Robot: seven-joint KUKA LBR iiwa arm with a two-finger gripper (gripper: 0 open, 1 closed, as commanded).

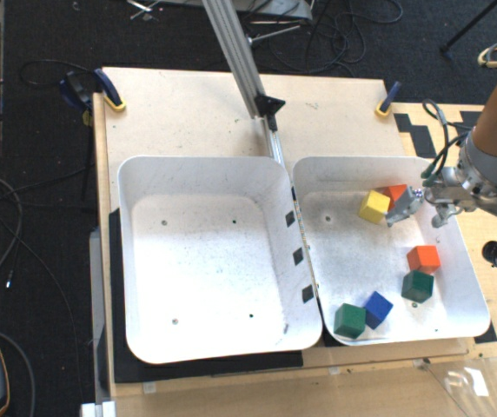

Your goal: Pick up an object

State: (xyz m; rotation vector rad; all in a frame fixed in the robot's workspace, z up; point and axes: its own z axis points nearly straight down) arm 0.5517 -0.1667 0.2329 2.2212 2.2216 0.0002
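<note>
My gripper (420,213) hangs over the back right part of the right bin (457,324), open, with nothing between its fingers. Its left finger (401,211) is right next to a yellow cube (374,207) and a red-orange cube (396,195) that sits just behind the yellow one. Nearer the front lie an orange cube (423,257) and, touching it, a dark green cube (417,286). A blue cube (378,307) and a green cube (350,320) rest together against the bin's front wall.
The left bin (135,233) stands alongside, sharing a middle wall with the right one. A slanted metal pole (235,46) comes down to the bench behind the bins. Clamps (108,89) hold the bench's back corners.
</note>
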